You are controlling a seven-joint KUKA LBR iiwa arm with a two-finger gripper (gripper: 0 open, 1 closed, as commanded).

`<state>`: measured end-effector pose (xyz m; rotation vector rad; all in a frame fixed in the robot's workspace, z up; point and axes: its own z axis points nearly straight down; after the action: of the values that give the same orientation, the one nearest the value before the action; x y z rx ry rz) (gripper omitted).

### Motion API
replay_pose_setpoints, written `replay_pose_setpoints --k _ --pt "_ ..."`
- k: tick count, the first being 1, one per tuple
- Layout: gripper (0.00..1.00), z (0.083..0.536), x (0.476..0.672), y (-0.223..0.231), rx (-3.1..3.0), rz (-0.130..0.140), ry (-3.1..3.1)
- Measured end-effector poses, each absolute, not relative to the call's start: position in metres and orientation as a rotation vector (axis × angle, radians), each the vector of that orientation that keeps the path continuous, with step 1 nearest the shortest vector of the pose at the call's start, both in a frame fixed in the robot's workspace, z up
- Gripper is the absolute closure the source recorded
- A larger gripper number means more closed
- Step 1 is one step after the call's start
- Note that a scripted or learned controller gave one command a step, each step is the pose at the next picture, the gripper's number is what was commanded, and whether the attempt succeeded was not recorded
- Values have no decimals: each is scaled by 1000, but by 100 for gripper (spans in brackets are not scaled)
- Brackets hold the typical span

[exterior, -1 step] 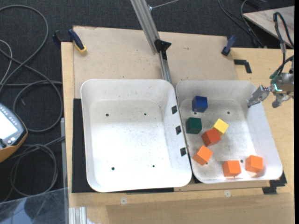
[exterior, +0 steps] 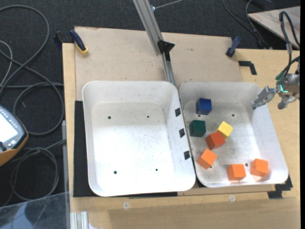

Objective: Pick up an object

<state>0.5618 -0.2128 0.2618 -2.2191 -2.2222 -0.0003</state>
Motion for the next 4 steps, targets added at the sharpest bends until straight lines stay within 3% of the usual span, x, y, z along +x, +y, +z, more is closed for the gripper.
replay_pose_setpoints --k 1,2,3,4 --pt "0 203 570 -214 -2217 4 -2218" --pt "0 144 561 -213 -2217 4 -2216" --pt "0 114 562 -214 -2224 -3 -2226" --pt "100 123 563 -213 -2223 -4 -2226"
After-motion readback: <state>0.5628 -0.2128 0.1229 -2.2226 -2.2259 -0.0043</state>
